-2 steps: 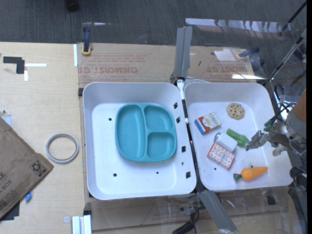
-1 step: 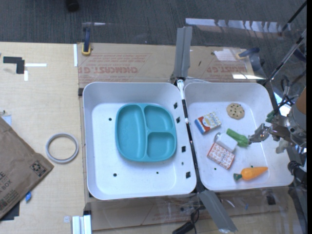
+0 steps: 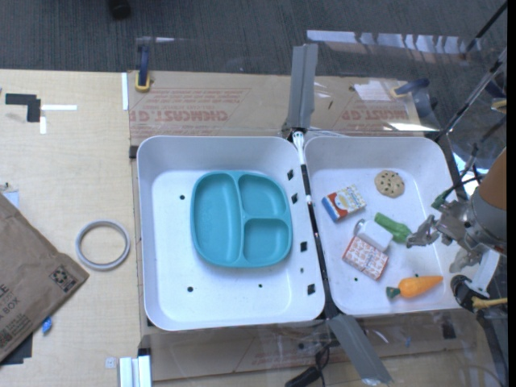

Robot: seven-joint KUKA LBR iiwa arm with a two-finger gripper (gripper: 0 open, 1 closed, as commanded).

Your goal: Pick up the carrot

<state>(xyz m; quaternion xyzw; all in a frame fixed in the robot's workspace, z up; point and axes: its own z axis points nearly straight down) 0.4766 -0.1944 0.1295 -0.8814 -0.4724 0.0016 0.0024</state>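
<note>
The carrot (image 3: 418, 286), orange with a green stub at its left end, lies flat near the front edge of the right bin (image 3: 355, 156). My gripper (image 3: 443, 247) hovers over the bin's right side, just above and to the right of the carrot. Its fingers (image 3: 422, 234) are spread open with nothing between them. The grey arm enters from the right edge.
The right bin also holds a cookie (image 3: 390, 184), a small red and blue box (image 3: 344, 202), a green piece (image 3: 393, 226) and a patterned packet (image 3: 367, 256) to the carrot's left. A teal divided plate (image 3: 242, 218) sits in the left bin. A tape ring (image 3: 103, 243) lies on the bench.
</note>
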